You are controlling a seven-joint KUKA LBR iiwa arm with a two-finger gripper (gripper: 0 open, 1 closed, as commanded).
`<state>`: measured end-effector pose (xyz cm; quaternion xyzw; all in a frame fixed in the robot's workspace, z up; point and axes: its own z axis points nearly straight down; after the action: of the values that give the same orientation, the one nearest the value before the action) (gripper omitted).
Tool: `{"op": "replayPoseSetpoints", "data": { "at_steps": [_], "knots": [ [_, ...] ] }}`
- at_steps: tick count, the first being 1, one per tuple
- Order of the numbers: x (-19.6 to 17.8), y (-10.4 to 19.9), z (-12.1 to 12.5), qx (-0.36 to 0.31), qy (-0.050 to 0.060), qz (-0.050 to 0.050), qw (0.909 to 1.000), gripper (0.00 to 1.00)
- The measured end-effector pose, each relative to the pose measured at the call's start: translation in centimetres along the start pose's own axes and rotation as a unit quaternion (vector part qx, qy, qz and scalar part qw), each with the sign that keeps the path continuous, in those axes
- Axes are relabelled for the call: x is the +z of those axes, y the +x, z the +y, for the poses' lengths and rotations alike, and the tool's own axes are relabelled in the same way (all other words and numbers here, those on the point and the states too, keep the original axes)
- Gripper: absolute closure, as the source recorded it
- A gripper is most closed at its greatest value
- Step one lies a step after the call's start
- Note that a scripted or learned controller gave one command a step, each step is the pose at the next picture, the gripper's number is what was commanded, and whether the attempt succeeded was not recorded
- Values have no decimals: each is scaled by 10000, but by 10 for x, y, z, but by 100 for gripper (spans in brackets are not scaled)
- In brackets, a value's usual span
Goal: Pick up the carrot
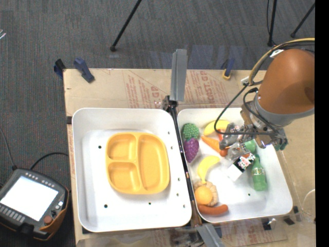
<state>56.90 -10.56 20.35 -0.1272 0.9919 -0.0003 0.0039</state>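
- carrot [212, 144] lies in the right bin [280, 197], upper middle, slanting between the green fruit [190, 131] and the claw [232, 140]
- claw sits low over the bin, just right of the carrot's lower end, close to touching
- claw state: can't tell, tip is lost in clutter
- yellow tray [138, 163] in the left bin [85, 133]
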Motion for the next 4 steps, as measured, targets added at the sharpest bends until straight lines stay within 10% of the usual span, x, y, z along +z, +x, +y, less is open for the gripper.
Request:
{"op": "replayPoseSetpoints", "data": {
  "at_steps": [1, 2, 3, 4],
  "knots": [
    [118, -32, 2, 1660, -11, 49, 9861, 100],
    [-39, -28, 31, 789, 8, -34, 9969, 100],
    [100, 26, 7, 1793, 10, -37, 9838, 100],
    [105, 30, 9, 1789, -4, 23, 9839, 0]
  ]
}}
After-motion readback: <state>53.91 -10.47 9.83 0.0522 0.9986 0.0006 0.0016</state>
